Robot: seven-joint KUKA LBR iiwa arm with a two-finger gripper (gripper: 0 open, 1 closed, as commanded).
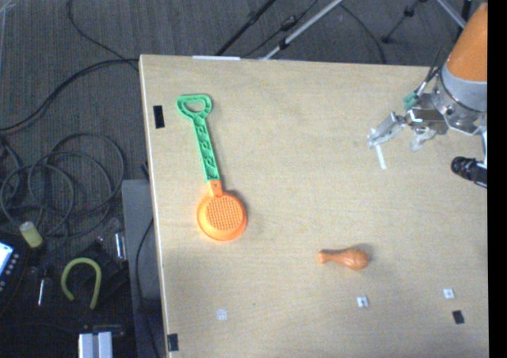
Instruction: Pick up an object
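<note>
Gripper first: my two-finger tool hangs over the tan wooden bench top near its right edge, toward the far side, and as I read it the thin pale fingers are spread apart with nothing between them. Working from the near edge outward, the closest candidate is the small orange drumstick-shaped toy, lying flat on its side not far from the near edge, its fat end toward the right; it sits nearer to me than the gripper and a little to its left, well apart from it. I would take that one, since it is the shorter reach: come straight down over the fat end with the fingers set across its width, so the rounded body does not squirt out as they close. Further off, toward the left edge, lies the orange round sieve with a long green plastic handle, handle pointing at the far left corner, well away from the gripper. Its slim handle is graspable, but I judge it more likely to tip.
</note>
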